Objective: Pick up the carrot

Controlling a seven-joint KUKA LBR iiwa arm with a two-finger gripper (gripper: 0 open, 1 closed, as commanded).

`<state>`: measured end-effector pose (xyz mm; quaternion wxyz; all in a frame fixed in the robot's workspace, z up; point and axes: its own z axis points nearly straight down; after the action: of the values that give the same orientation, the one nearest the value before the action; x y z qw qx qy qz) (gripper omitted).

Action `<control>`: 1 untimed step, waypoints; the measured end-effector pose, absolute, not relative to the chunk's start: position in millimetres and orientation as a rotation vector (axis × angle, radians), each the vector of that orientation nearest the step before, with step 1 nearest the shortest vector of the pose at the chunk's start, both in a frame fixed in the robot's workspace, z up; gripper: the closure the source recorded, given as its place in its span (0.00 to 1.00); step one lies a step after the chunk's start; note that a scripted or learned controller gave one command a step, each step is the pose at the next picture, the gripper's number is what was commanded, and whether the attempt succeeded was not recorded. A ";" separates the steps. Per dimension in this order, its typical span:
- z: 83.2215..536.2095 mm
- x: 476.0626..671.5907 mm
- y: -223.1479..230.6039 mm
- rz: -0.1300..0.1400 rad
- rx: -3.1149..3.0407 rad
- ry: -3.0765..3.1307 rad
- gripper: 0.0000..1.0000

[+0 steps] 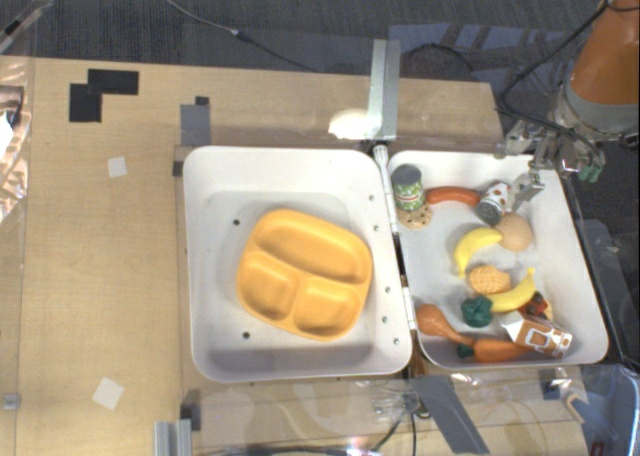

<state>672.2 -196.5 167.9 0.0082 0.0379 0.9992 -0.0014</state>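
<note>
Clearly the carrot (pixel 497 350) lies along the near wall of the right bin (pixel 585 244), between a chicken leg (pixel 440 323) and a small carton (pixel 545 338). The tool (pixel 545 156) hovers at the far corner; whether it is spread, I cannot tell. It should descend across the carrot's middle, avoiding both neighbours.

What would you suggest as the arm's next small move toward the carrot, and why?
Probably carry the gripper toward the near edge of the right bin. It hangs at the bin's far right corner, while the carrot lies at the near edge, beside the drumstick and carton. It seems best to cross high, since bananas and other toys lie between.
</note>
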 end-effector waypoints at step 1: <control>109.2 641.9 -167.7 0.001 -0.051 3.135 0.00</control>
<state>641.9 -167.7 109.2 0.0031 -0.0163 0.9999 0.0002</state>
